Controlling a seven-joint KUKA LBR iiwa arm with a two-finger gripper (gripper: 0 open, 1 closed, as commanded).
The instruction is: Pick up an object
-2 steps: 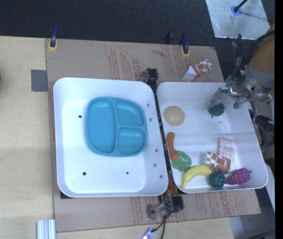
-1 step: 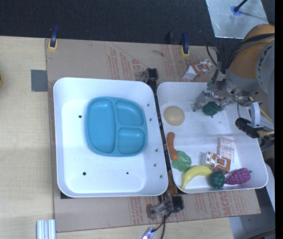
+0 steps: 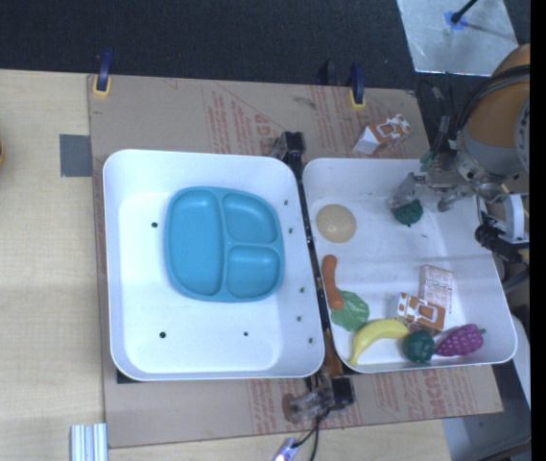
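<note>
Your claw sits at the right bin's twelve o'clock edge, touching a dark green object; you cannot tell its grip. A round cookie lies at nine o'clock. At six o'clock, the banana lies lengthwise three-to-nine beside grapes.

Light wooden bench, brown cardboard sheet (clamped at the back), dark carpeted floor beyond

Small dark green object, right bin's upper part.
</note>
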